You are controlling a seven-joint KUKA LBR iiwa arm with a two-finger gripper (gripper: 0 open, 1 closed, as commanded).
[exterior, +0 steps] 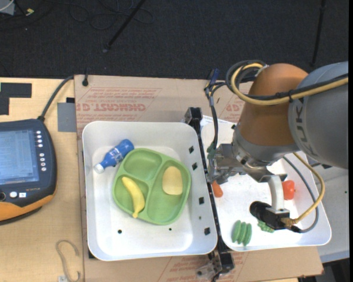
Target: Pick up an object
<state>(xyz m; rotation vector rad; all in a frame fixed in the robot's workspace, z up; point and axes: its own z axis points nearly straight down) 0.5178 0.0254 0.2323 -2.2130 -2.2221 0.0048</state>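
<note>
Well left of the jaws lie a blue bottle (115, 155) and a green plate (142, 163) bearing a banana (133, 196). The jaws are by the right bin's (242, 203) left wall, hidden under the wrist, so I cannot tell whether they are apart. An orange piece (216, 189) lies just beside them, and a green pod (242, 232) lies near, to the right.

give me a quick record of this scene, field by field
left bin: holds a green plate and a blue bottle
green plate: divided; banana in its left part, pale yellow piece in its right part
blue bottle: lying at the plate's far left edge
right bin: green pod, near orange piece, far orange piece
arm: over the right bin
bench, left side: screen device
</note>
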